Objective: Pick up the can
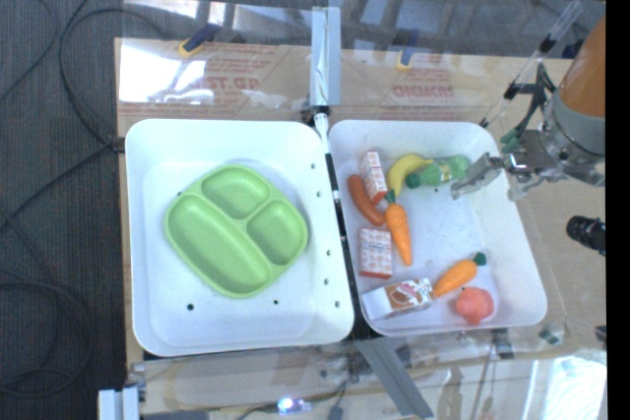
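The tabletop (pixel 148 74) carries two shallow white bins side by side. The left bin (pixel 148 310) contains a green divided plate (pixel 236 229) with three compartments, set at a slant near the bin's centre.

The right bin (pixel 517 251) contains the loose items. A yellow banana (pixel 404 169) lies near the far wall, and a green bottle (pixel 440 173) lies on its side just beside it, on the arm's side. A small red-and-white carton (pixel 373 175) sits to the left of the banana. A red-orange sausage (pixel 362 200) lies at a slant beside that carton, close to the bin's left wall. One carrot (pixel 399 233) lies lengthwise near the middle of the bin, its green top towards the far wall. A second red-and-white carton (pixel 375 252) lies just left of that carrot. A third carton (pixel 409 294) lies near the front wall, touching or nearly touching a second carrot (pixel 455 278). A pink-red round fruit (pixel 474 305) rests in the front right corner, just beside the second carrot.

No item in the right bin can be identified with certainty as a can.

The arm enters from the right, with its orange band at the frame edge. The gripper (pixel 471 180) extends over the far right part of the right bin, with its tip just beside the green bottle. The state of the jaws cannot be determined, and no item is visible between them.
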Robot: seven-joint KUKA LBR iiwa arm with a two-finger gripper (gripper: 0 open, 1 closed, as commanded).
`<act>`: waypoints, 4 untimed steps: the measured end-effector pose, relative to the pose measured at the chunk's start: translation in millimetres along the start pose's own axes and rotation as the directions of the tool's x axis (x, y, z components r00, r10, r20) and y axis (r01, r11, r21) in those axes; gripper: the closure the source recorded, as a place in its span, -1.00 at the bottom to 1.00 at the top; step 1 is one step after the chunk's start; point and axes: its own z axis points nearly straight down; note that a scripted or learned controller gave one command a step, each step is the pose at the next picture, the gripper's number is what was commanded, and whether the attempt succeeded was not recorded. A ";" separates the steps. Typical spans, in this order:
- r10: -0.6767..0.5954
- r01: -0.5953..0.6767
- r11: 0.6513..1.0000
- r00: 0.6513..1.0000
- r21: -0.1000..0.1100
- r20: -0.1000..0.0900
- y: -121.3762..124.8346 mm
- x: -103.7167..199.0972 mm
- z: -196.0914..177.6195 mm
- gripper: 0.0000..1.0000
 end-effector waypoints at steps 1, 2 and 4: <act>0.153 -0.153 0.988 0.988 0.000 -0.001 -41.6 -2.2 47.1 -1.00; 0.169 -0.169 0.986 0.986 0.002 0.000 66.9 14.7 123.1 -1.00; 0.218 -0.218 0.976 0.976 0.018 -0.014 134.4 -41.2 179.8 -1.00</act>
